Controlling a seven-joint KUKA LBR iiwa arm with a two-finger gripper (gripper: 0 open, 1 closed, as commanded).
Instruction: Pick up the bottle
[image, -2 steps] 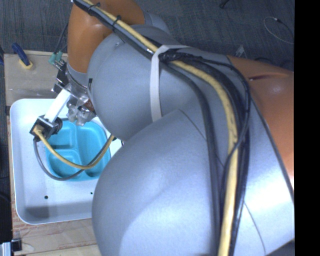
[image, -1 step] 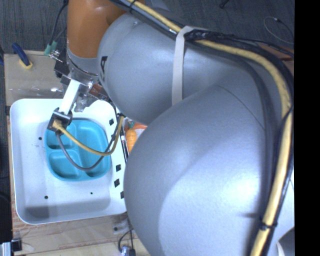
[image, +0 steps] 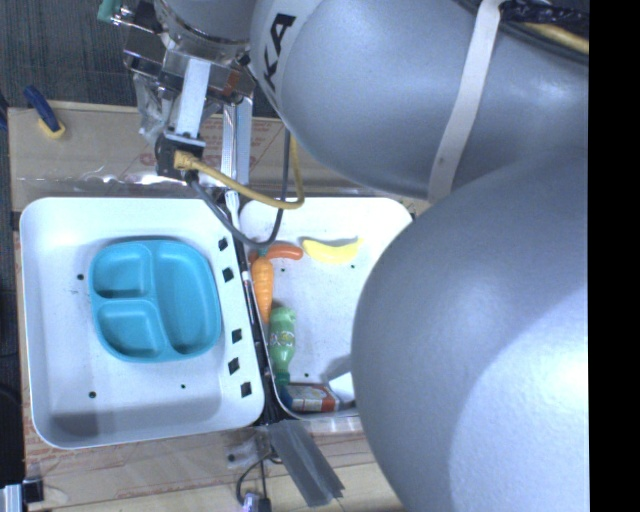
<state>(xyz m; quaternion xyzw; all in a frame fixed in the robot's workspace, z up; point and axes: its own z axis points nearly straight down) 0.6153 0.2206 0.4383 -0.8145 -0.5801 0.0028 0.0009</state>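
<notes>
The green bottle (image: 282, 338) lies on its side in the right bin (image: 385, 222), hard against the divider wall (image: 252, 330) between the two bins. A carrot (image: 262, 284) touches its upper end; a small item with a red-orange part (image: 312, 401) lies just below it. A yellow banana (image: 331, 249) and a white rounded object (image: 256, 219) lie farther up the same bin. The left bin (image: 50, 300) holds a blue divided tray (image: 155, 297).

The gripper (image: 185, 150) hangs above the bins' far edge, well apart from the bottle. Its state cannot be told; the mechanism is seen end-on and partly hidden.

Risks:
- One side of the bottle is blocked by the divider wall. A descending grasp may strike the wall or slip off.
- The carrot is in contact. It may be seized or pushed instead.
- The arm's large body (image: 480, 330) covers much of the right bin.

Legible writing: the letters "KA" (image: 276, 42) on the arm casing, probably part of the maker's name. The bottle label cannot be read.
</notes>
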